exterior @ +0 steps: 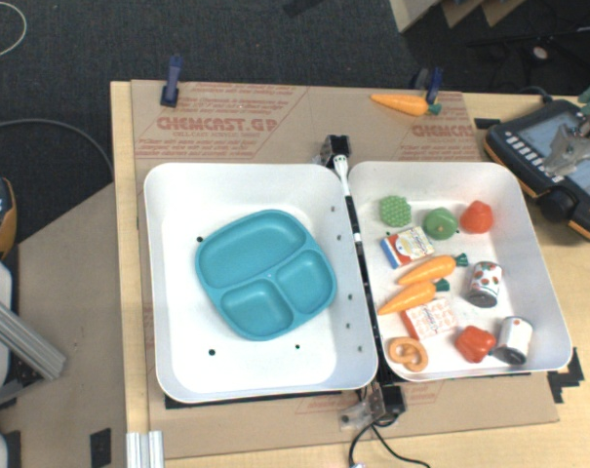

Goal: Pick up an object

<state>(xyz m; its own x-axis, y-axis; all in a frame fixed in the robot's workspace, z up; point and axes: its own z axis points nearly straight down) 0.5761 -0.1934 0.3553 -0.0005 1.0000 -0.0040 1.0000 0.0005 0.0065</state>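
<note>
Lying in the left bin (168, 261), a teal divided plate (265, 274) faces toy food crowding the right bin (538, 261); the gripper's state cannot be told.

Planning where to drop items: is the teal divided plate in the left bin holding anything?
Empty. The teal divided plate lies flat in the left bin, and all three compartments show bare teal.

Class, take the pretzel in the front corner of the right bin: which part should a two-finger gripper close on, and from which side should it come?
Come straight down on the pretzel. It lies flat, so a side approach finds little. Close across its outer ring on the side away from the bin wall, probably one finger through a hole.
</note>
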